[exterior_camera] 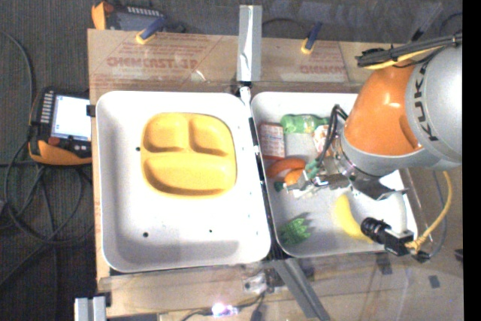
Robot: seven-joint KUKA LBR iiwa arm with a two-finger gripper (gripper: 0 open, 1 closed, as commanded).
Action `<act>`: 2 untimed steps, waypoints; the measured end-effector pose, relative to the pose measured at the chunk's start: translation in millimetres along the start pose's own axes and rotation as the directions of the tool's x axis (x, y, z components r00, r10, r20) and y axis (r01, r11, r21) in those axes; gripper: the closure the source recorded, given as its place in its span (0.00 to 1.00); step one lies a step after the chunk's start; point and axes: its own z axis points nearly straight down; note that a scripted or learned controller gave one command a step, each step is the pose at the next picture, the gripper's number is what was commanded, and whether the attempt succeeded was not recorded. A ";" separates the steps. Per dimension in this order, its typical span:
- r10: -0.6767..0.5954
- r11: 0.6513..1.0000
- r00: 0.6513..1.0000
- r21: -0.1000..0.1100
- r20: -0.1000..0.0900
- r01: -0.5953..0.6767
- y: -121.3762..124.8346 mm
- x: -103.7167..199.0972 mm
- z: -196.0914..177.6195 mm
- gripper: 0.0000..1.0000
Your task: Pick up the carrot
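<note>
The arm (pixel 409 116) is hanging over the right bin (pixel 264 110), its hand (pixel 310 180) sitting low by the carrot (pixel 286 167). The carrot is lying just left of the hand, long axis running left-right; whether the hand is spread or pinching, I cannot tell.

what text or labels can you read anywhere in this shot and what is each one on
"KUKA" – in dark letters on the grey arm, running sideways.
Red printed lettering on the cardboard sheet behind the bins: too faint to read.
Red print at the cardboard's right end: too blurred to read.
Packet in the right bin: printing too small to read.
Handheld pendant's screen: nothing legible.
</note>
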 end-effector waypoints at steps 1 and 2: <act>0.267 0.964 0.964 -0.002 0.001 -0.267 6.9 45.2 0.1 1.00; 0.268 0.963 0.963 -0.002 0.004 -0.268 -1.2 -7.6 -0.5 1.00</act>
